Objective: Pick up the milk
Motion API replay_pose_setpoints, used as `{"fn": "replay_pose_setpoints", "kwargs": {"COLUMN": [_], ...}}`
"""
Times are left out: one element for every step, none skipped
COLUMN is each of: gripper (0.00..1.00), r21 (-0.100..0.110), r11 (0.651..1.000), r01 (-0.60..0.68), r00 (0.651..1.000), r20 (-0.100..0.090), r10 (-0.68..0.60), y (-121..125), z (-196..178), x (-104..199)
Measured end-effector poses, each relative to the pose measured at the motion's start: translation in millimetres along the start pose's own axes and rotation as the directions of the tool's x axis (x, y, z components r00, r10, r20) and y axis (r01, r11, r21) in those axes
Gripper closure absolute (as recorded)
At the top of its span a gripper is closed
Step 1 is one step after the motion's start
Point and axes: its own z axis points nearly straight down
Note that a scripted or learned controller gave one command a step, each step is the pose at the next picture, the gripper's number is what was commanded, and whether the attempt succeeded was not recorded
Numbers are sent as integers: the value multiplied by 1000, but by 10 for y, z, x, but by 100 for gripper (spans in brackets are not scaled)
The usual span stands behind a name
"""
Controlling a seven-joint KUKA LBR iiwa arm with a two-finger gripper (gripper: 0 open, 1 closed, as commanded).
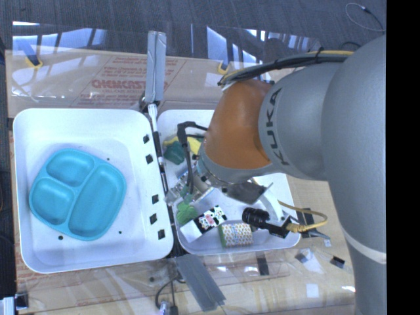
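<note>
Looking down, you've got the jaws low in the right bin [275,192], close to its left wall, under the arm's orange band; can't tell how far open they are or whether they hold anything, since the arm blocks the view. Milk carton [211,218], the b/w cow-spotted one, lies just below-right of the jaws, w/ a green item [186,212] just beside it, directly below the jaws, and a woven-looking roll [236,235] beyond the carton. Teal item [175,153] sits above the jaws; blue divided plate [77,192] is well left of them in the left bin [26,130].
</note>
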Motion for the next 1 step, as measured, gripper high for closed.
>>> {"fn": "replay_pose_setpoints", "kwargs": {"gripper": [100], "r21": [1], "r11": [992], "r01": [128], "r00": [992], "r20": [0], "r10": [-128], "y": [380], "z": [1], "x": [-246]}}
